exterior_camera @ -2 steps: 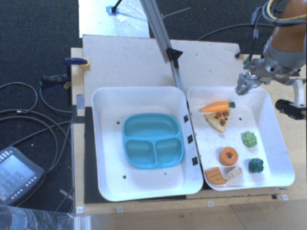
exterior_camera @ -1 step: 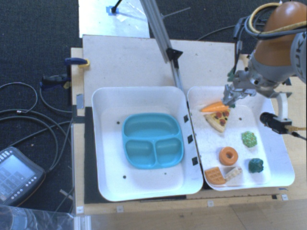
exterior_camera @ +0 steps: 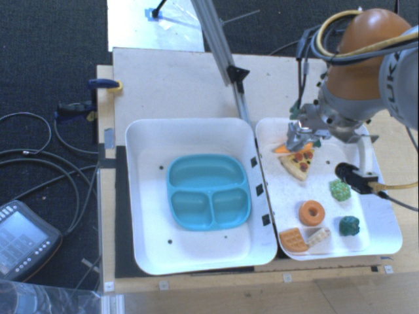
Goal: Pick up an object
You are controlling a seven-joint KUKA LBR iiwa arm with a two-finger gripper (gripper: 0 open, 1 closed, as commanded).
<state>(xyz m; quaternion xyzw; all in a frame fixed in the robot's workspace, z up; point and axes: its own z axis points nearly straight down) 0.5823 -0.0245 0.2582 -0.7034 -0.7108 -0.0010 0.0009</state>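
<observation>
Orange and red crowd the spot under the gripper [exterior_camera: 300, 138] in the camera view: a pizza slice [exterior_camera: 296, 163] lies in the right bin [exterior_camera: 393, 241] with an orange wedge [exterior_camera: 283, 148] touching its upper edge, so a closing pinch could catch both, or skid off the flat slice and nudge it aside. Whether the pincer is apart or together cannot be told. Reaching in from the right, the arm bends its wrist steeply down over the bin's upper left part, tip at the slice's top.
</observation>
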